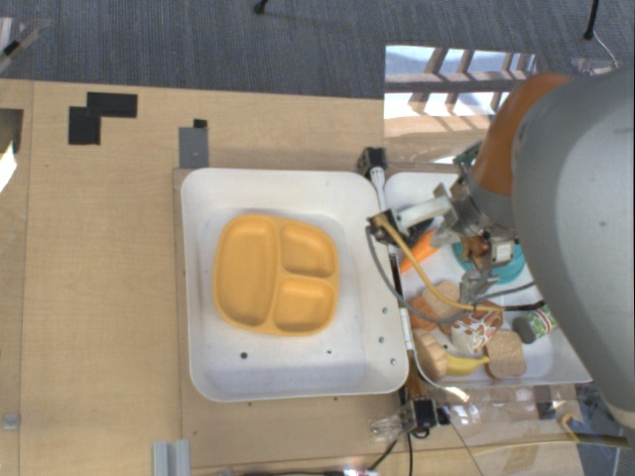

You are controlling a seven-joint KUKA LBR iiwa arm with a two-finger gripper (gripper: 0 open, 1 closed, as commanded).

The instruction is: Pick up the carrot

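The carrot (423, 247) is a small orange piece lying near the left wall of the right bin (399, 188), partly hidden by a yellow cable. My gripper (474, 264) hangs low over the middle of that bin, a little to the right of the carrot and apart from it. It stands above a pile of toy food. The big grey arm with its orange band covers the bin's right half.
The left bin (198, 266) holds a yellow divided plate (276, 274). Around the gripper lie tan bread pieces (437, 301), a banana (462, 365), a round tan piece (504, 355), a teal object (504, 258) and a green item (537, 325).
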